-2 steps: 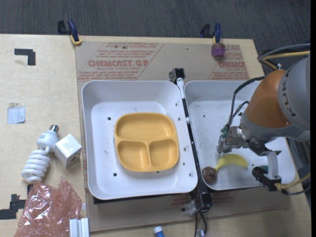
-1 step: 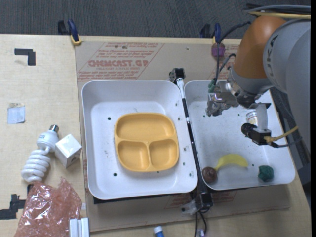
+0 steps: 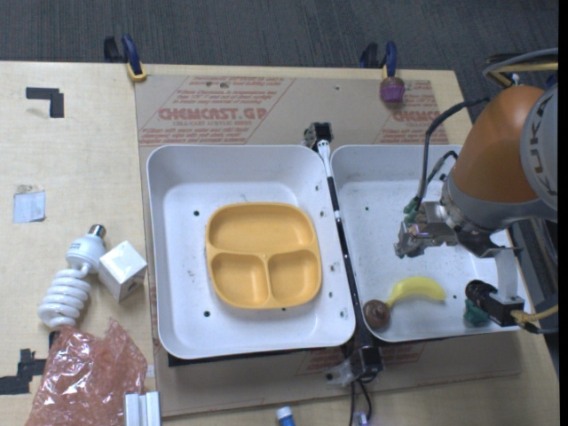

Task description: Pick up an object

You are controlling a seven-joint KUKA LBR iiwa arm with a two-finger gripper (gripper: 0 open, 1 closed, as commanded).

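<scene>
Grey arm with orange band reaches in from the right. Its two-finger gripper (image 3: 407,244) hangs over the middle of the right shallow white bin (image 3: 373,204), above bare floor, touching no object. Nothing is seen between its tips. Cannot tell whether the pincer is spread or pressed together from this angle.

Candidate objects in the right bin:
- Yellow curved plastic banana (image 3: 418,290) lies flat near the bin's near edge, just camera-side of the gripper and apart from it.
- Small brown round lump (image 3: 376,311) sits in the near-left corner, beside the banana's left tip. Contact between them is unclear.

Left shallow white bin (image 3: 173,193): a yellow plastic plate with three compartments (image 3: 264,266) sits flat about mid-bin, all compartments bare.

On the bench, left of the bins:
- White spiral light bulb (image 3: 69,284) lies on its side.
- Small white cube box (image 3: 122,270) is just right of the bulb, touching or nearly so.
- Crumpled pinkish clear plastic bag (image 3: 84,375) sits at the bench's near edge.

Small purple object (image 3: 392,89) sits at the far edge of the brown board, beyond the right bin.
</scene>
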